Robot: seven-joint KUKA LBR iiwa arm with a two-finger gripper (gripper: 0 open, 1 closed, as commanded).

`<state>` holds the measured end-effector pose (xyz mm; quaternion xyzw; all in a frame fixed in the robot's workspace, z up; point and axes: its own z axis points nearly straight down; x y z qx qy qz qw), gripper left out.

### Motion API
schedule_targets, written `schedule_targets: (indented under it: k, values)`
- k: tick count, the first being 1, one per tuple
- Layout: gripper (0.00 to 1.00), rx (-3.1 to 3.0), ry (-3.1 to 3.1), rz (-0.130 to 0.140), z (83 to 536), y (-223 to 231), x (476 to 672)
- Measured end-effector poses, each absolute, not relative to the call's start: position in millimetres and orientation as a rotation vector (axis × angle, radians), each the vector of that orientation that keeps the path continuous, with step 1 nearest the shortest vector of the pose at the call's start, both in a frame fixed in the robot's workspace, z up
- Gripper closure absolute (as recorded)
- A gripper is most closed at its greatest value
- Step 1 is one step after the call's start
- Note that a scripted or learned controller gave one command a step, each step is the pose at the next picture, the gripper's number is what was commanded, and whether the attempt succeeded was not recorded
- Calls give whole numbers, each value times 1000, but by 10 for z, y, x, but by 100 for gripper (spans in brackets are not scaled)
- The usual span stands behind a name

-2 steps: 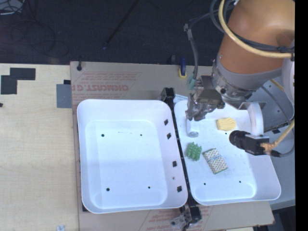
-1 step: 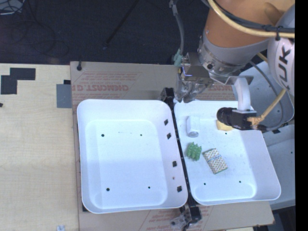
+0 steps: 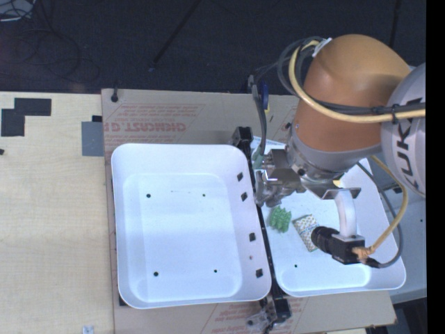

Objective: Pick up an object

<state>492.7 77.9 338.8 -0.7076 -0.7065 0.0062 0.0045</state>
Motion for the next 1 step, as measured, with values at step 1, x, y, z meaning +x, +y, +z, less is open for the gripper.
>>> schedule_targets:
  k: [1]
  values:
    - [100,-2228,-2212,6,3511,73,4813]
